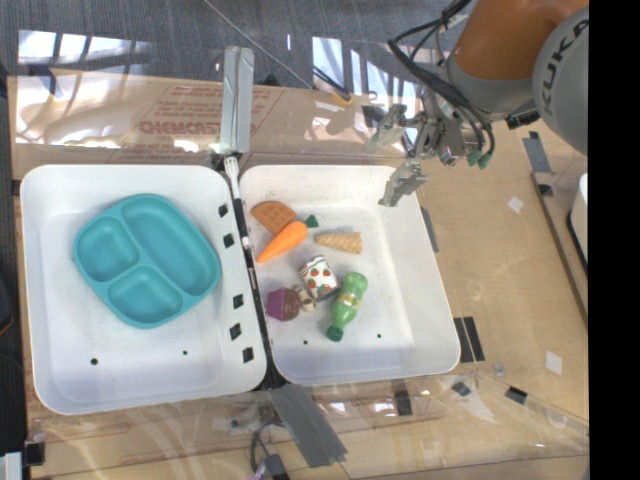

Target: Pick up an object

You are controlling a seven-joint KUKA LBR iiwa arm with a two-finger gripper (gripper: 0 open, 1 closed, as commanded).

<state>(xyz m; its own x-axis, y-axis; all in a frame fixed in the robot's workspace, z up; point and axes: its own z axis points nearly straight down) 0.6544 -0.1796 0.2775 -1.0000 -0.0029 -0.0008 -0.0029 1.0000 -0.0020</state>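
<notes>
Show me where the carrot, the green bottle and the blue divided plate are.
carrot [282,242], camera view, middle of its orange body.
green bottle [346,308], camera view, middle of its body.
blue divided plate [146,259], camera view, ridge where its compartments meet.

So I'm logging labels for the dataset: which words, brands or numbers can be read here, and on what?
"KU", black letters cut off at the edge, on the grey arm housing.
Red print on the cardboard sheet behind the bins: too blurred to read.
The toys carry no readable text.
</notes>
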